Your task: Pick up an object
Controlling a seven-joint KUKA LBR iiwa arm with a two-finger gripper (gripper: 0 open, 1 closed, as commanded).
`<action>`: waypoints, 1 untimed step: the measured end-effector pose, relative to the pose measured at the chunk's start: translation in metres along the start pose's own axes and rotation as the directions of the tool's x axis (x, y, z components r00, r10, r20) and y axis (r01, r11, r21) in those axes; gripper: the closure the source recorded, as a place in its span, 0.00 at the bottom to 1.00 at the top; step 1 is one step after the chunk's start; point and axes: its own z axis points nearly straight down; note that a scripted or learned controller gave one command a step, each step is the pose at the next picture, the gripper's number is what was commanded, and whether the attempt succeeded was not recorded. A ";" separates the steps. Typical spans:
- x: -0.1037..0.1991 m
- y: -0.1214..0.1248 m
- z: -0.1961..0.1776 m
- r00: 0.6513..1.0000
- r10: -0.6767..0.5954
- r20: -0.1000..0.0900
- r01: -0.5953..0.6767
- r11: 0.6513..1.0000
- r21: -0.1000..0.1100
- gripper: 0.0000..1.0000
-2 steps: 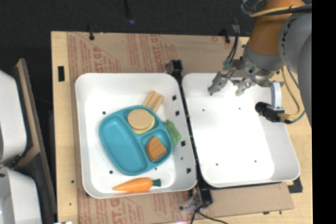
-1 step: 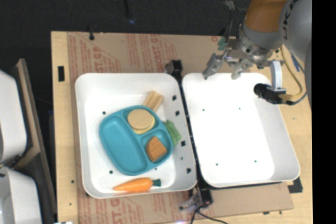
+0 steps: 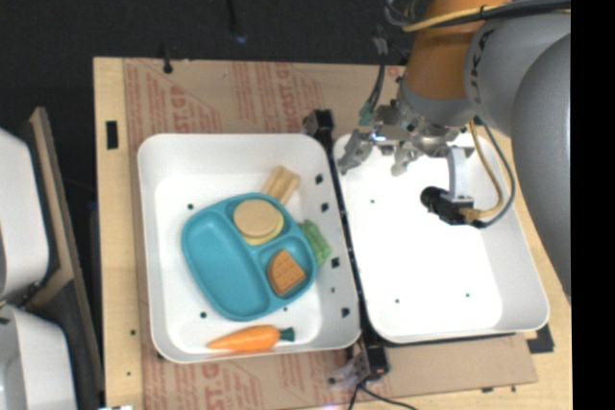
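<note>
The left bin point(image 3: 163, 178) holds a blue divided tray point(image 3: 223, 266) with a round tan biscuit point(image 3: 258, 219) and a brown waffle-like piece point(image 3: 285, 272) in its compartments. A pale wooden block point(image 3: 282, 182) leans at the tray's far edge. A green piece point(image 3: 316, 243) lies at the tray's right side. An orange carrot point(image 3: 248, 338) lies along the bin's near wall. My gripper point(image 3: 377, 149) hangs over the far left corner of the right bin point(image 3: 432, 302), apart from all these objects. Nothing shows in its grasp.
The grey arm with its orange band point(image 3: 452, 24) covers the right bin's far right part, and a black cable fitting point(image 3: 447, 204) hangs over that bin's floor. A black clamp point(image 3: 319, 123) sits at the wall between the bins. Cardboard point(image 3: 221, 91) lines the bench.
</note>
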 end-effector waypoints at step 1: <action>0.015 -0.001 -0.003 0.999 -0.035 0.001 0.035 0.999 -0.005 0.00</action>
